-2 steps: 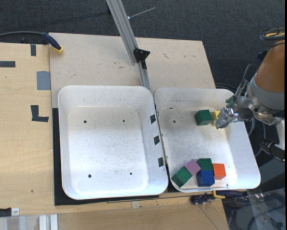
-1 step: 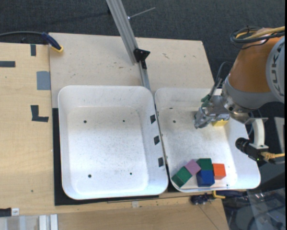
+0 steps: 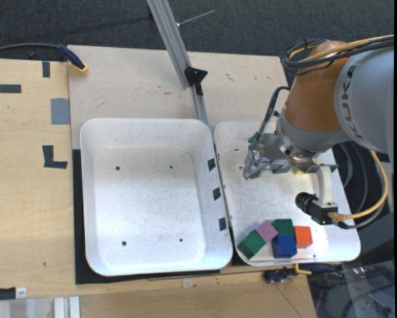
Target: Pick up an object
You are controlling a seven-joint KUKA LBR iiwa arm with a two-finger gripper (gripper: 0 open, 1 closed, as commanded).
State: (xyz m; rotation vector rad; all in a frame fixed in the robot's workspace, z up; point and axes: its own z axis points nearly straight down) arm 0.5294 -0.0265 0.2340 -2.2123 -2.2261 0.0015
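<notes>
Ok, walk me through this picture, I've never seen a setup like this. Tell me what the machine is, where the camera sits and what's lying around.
The camera is fixed above a bench, looking down at a slant. The grey and orange machine is a robot arm reaching in from the right. Its gripper, a two-finger claw, hangs over the right bin. Nothing can be seen held in it. Small blocks sit clustered at that bin's near end: green, pink, blue, orange. A left bin sits beside it.

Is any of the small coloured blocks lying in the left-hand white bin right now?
No: the coloured blocks are clustered at the near end of the right-hand white bin, beside the left-hand white bin.
</notes>
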